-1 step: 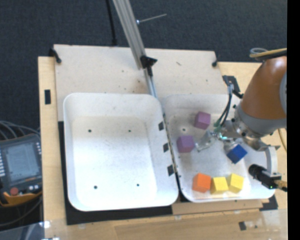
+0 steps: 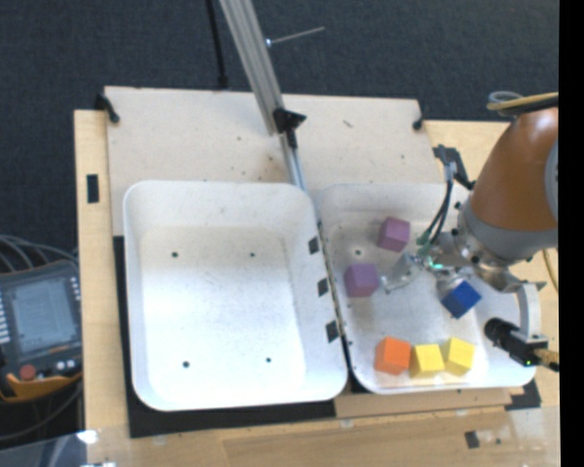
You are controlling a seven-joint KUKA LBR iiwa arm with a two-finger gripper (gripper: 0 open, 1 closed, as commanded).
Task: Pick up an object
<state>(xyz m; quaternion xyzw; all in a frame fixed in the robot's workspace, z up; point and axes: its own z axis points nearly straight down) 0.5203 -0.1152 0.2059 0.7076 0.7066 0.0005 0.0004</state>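
Observation:
Several small cubes lie in the right bin (image 2: 365,382). One purple cube (image 2: 394,232) sits near the bin's middle and a second purple cube (image 2: 361,280) lies left of it, close to the divider. A blue cube (image 2: 461,298) rests tilted just under the arm's wrist. Along the near wall stand an orange cube (image 2: 393,355) and two yellow cubes (image 2: 428,360) (image 2: 459,355) in a row. My gripper (image 2: 402,272) hangs low between the two purple cubes, its tip just right of the lower one. Nothing is visibly held in it.
The left bin (image 2: 136,261) adjoins the right one at a raised divider (image 2: 326,280). A slanted metal pole (image 2: 258,61) rises behind the bins. The arm's orange band (image 2: 521,168) overhangs the right bin's far right side.

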